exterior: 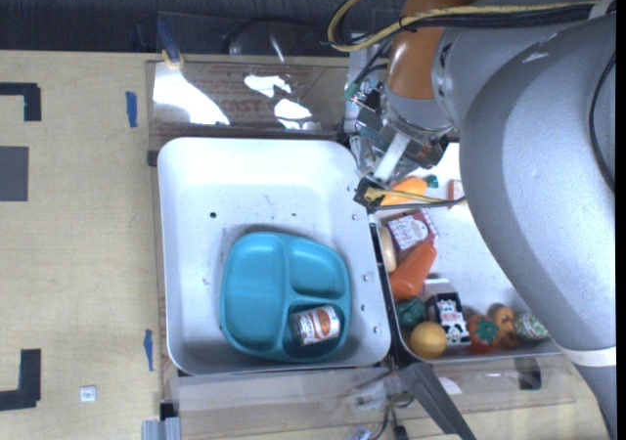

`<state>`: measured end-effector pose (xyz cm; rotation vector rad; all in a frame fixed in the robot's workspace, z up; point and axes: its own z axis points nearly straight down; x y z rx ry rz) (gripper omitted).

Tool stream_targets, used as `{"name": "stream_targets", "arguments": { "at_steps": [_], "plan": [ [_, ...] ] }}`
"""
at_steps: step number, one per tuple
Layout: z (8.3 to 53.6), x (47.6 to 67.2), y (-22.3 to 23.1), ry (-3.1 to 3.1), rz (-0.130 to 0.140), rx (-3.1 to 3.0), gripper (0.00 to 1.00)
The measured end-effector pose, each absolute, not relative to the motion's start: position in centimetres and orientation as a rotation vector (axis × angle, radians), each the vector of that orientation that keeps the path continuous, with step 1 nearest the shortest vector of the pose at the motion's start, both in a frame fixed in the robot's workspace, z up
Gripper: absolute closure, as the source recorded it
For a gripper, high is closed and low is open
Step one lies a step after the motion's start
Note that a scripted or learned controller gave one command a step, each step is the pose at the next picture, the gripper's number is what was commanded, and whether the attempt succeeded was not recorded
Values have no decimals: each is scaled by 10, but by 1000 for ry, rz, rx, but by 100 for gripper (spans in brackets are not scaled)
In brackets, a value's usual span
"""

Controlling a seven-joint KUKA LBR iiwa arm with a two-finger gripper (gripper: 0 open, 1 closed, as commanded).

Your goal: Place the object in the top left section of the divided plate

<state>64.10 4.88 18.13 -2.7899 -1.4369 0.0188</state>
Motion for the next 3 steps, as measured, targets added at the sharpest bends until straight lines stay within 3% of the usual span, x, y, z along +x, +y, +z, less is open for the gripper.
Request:
{"name": "stream_targets", "arguments": {
  "at_steps": [1, 2, 3],
  "plan": [
    [358, 615, 0, -1453, -6, -2789, 100],
    [162, 588, -98, -1063, 23, -2950, 100],
    [86, 606, -130, -797, 3, -3036, 100]
  ]
}}
